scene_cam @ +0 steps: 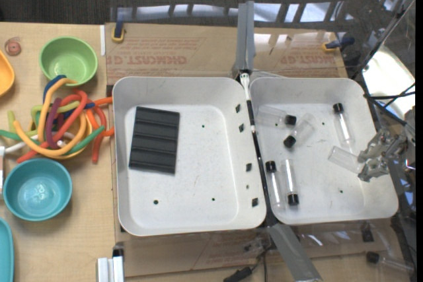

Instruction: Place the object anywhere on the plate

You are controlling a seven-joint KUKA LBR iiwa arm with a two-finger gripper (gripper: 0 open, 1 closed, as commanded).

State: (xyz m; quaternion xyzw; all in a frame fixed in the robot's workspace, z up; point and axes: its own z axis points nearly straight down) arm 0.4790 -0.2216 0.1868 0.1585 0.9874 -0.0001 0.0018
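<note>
A black ridged plate (154, 140) lies flat in the left part of the left bin (198, 218). Several clear vials with black caps lie scattered in the right bin (370, 208): one (342, 123) near the back right, two (289, 181) side by side at the front left, and two short ones (299, 131) near the middle. A clear capless vial (344, 156) lies at the right. My gripper (374, 159) hangs low over the right bin's right edge, just beside that capless vial. I see nothing held in it.
On the wooden table to the left stand a green bowl (68, 61), a teal bowl (37, 189) and a tangle of coloured ropes (63, 123). A metal divider (245, 36) rises behind the bins. Cables and frame parts (396, 102) crowd the right side.
</note>
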